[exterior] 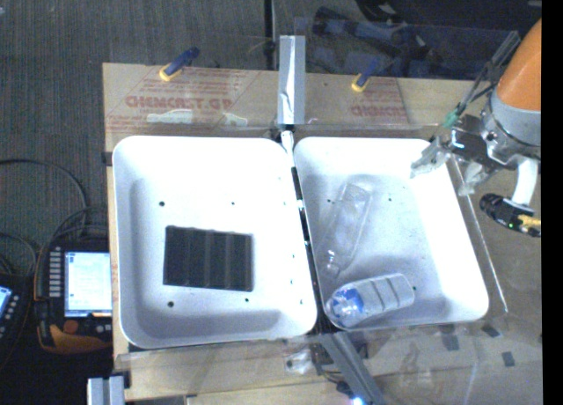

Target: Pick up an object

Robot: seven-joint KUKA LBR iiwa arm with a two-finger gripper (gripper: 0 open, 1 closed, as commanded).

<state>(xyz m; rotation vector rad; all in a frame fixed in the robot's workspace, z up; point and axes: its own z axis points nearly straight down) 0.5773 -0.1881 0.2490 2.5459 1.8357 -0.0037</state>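
A black ribbed rectangular pad (208,258) lies flat in the left bin (132,218). In the right bin (413,218) a clear plastic bottle (346,223) lies lengthwise near the middle. A second clear bottle with a blue cap (371,298) rests against the front wall. My gripper (447,155) hangs over the far right corner of the right bin, below the orange band (532,73) of the arm. It is well apart from both bottles, and nothing shows in it.
A metal post (290,86) stands behind the seam between the bins. Two blue-and-yellow clamps (179,63) hold the board at the back. A handheld pendant (75,284) lies on the floor at left. Cables and dark gear sit at the top right.
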